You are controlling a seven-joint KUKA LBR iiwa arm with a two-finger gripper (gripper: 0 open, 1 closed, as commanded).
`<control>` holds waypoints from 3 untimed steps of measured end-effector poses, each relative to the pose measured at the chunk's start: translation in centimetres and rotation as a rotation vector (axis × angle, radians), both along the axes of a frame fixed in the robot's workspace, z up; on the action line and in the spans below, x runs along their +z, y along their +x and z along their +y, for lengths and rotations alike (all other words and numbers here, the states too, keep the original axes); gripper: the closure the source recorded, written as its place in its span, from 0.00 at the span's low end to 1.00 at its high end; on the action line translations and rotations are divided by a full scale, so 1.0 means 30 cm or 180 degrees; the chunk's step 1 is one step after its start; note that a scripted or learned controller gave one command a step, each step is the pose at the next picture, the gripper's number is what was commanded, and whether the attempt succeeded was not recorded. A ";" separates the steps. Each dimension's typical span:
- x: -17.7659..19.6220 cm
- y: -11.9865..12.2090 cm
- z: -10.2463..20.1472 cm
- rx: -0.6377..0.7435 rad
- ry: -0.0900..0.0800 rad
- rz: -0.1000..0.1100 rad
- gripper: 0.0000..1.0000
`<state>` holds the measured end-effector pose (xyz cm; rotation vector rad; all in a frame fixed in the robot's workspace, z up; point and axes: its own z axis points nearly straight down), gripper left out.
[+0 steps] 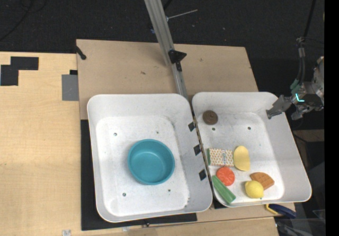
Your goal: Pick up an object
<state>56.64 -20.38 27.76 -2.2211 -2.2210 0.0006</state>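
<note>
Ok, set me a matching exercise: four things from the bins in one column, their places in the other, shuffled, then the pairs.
Things:
1. teal bowl
2. brown disc
3. green stick
4. yellow lemon

Places:
A. far part of the right bin
B. near edge of the right bin, beside the red piece
C. left bin
D. right bin, just under the orange-brown piece

Pairs: 1-C, 2-A, 3-B, 4-D

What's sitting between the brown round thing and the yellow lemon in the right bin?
In the camera view, a pale yellow piece lies between the brown disc and the lemon; an orange-brown piece sits just beside that line.
</note>
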 end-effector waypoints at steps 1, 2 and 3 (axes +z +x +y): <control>0.000 0.000 0.000 0.0000 0.0000 0.0000 0.00; -0.180 -0.016 -0.030 0.0000 0.0003 0.0012 0.00; -0.370 0.006 -0.045 0.0001 0.0004 0.0013 0.00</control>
